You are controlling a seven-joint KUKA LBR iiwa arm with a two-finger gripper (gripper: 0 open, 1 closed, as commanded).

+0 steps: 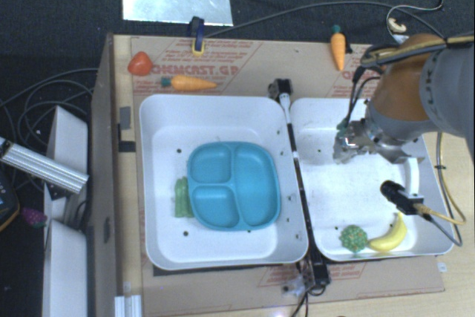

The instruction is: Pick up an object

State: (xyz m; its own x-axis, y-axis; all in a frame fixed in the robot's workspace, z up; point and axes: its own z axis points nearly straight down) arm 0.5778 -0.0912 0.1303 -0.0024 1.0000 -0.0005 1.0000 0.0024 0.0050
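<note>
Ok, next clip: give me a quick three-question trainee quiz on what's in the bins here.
1. True or false: the banana lies in the right bin.
2. What sits in the left bin beside the blue plate? A) a green piece B) a carrot C) a tomato
3. Fill in: the green ball lies next to the ____.

Key: 1 true; 2 A, the green piece; 3 banana.
</note>
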